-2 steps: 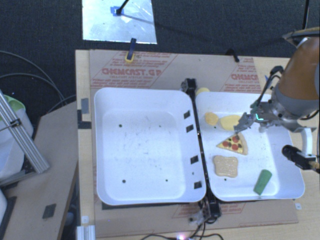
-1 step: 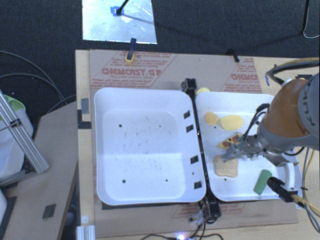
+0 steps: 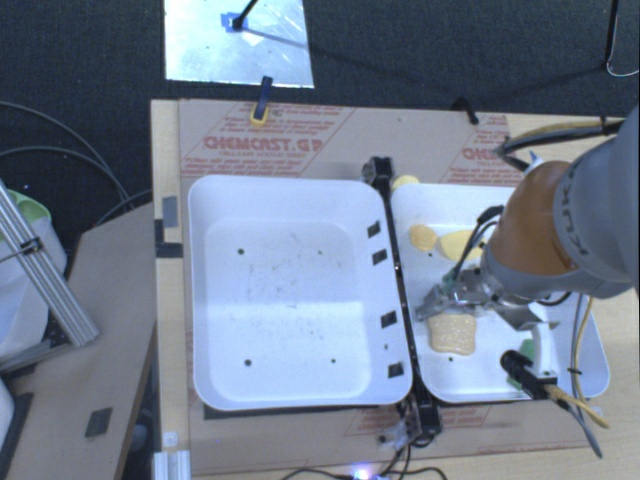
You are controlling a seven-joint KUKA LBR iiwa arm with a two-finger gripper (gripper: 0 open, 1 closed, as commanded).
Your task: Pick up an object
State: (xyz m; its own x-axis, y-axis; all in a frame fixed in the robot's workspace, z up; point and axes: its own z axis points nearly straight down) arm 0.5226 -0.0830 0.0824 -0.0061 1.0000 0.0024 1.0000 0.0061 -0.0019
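My gripper point(image 3: 452, 298) hangs low over the right bin point(image 3: 585, 368), its grey and orange arm coming in from the right. Directly under it, on the bin floor, lies a pale tan, sponge-like block point(image 3: 452, 335); the gripper's tip is at the block's top edge. I cannot tell whether they touch. Two yellow pieces lie further back in the same bin: a small rounded one point(image 3: 424, 236) and a longer one point(image 3: 456, 243) partly hidden by the arm. Another small yellow piece point(image 3: 405, 181) sits at the bin's back left rim.
The left bin point(image 3: 290, 298) is a wide white tray with only faint marks on its floor. A black divider with clips point(image 3: 393, 288) runs between the two bins. Cardboard underlies both bins.
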